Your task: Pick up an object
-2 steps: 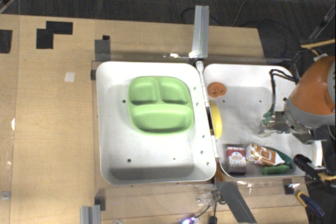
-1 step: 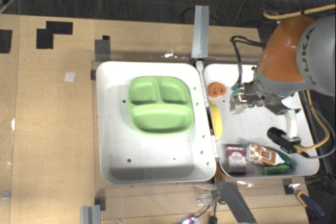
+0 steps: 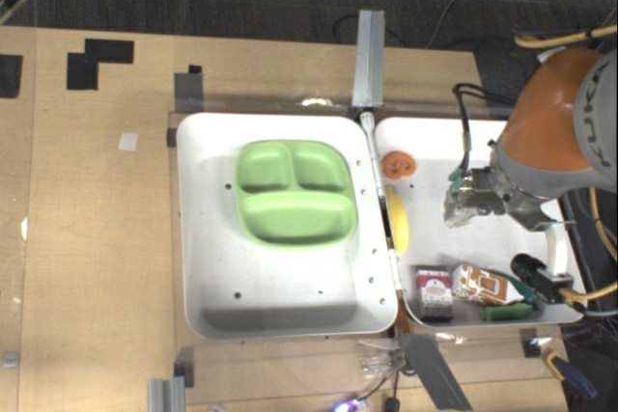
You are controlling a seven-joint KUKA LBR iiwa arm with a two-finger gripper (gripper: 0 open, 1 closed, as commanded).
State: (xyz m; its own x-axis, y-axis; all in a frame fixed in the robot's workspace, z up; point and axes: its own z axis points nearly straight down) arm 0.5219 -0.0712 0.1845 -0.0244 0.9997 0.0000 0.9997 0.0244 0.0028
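My gripper (image 3: 463, 205) hangs over the middle of the right bin (image 3: 435, 135), above bare white floor. A small orange round object (image 3: 397, 165) lies to its left near the bin's back left corner. A yellow object (image 3: 398, 221) rests along the left wall. At the front of this bin lie a dark red packet (image 3: 434, 291), an orange and white packet (image 3: 485, 284) and a green object (image 3: 509, 310). Nothing shows between my fingers.
The left bin (image 3: 208, 236) holds a green divided plate (image 3: 294, 191) in its middle. A metal divider post (image 3: 369, 58) stands at the back between the bins. My grey and orange arm (image 3: 555, 125) covers the right bin's far right side.
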